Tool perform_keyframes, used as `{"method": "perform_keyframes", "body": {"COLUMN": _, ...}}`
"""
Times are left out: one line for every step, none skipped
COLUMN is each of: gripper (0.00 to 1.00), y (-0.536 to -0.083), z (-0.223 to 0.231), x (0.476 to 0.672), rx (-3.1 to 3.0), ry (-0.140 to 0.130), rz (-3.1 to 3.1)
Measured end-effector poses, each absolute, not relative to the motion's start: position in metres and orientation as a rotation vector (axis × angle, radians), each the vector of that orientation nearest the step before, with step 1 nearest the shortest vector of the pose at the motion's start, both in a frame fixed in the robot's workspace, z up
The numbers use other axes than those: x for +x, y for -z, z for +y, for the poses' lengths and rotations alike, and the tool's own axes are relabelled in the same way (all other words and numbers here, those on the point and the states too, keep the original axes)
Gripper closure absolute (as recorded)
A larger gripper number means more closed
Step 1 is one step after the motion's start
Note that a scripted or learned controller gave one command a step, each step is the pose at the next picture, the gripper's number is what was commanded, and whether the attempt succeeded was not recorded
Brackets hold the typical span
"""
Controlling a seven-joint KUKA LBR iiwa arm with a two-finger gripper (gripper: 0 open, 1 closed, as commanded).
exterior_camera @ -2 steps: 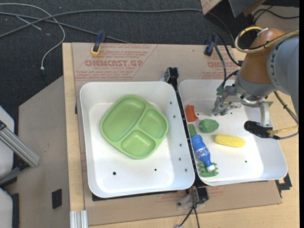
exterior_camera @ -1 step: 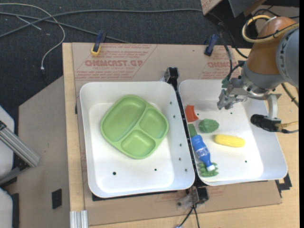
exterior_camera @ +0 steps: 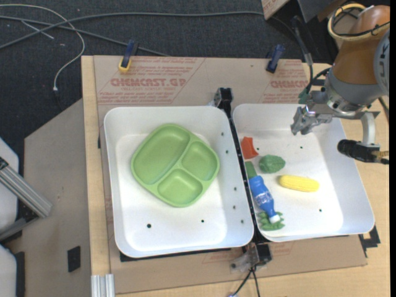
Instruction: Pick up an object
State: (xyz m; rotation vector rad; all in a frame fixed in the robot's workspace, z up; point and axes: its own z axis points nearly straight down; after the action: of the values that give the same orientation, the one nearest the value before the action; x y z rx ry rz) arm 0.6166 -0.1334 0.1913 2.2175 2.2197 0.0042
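My gripper [exterior_camera: 303,124] hangs over the far part of the right bin [exterior_camera: 346,184], with nothing visible between its fingers. Below and left of it lie a dark green lumpy object [exterior_camera: 271,163], a yellow corn cob [exterior_camera: 299,183], an orange-red block [exterior_camera: 249,146] by the bin's left wall, and a blue bottle [exterior_camera: 261,197] with a green piece [exterior_camera: 271,221] at its near end. All of these rest on the bin floor, apart from the gripper.
The left bin [exterior_camera: 124,221] holds a green divided plate [exterior_camera: 175,164]. Two blue clamps [exterior_camera: 128,54] [exterior_camera: 275,59] grip the cardboard at the back. A black clip [exterior_camera: 223,98] sits where the bins meet. Cables trail on the dark floor at the back left.
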Motion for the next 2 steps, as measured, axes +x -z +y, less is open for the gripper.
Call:
{"method": "perform_keyframes", "body": {"gripper": 1.00, "y": -0.235, "z": -0.134, "x": 0.616, "rx": 2.216, "ry": -0.005, "rz": 2.220}}
{"method": "perform_keyframes", "body": {"gripper": 1.00, "y": -0.239, "z": -0.090, "x": 0.614, "rx": 2.217, "ry": -0.002, "rz": 2.228}}
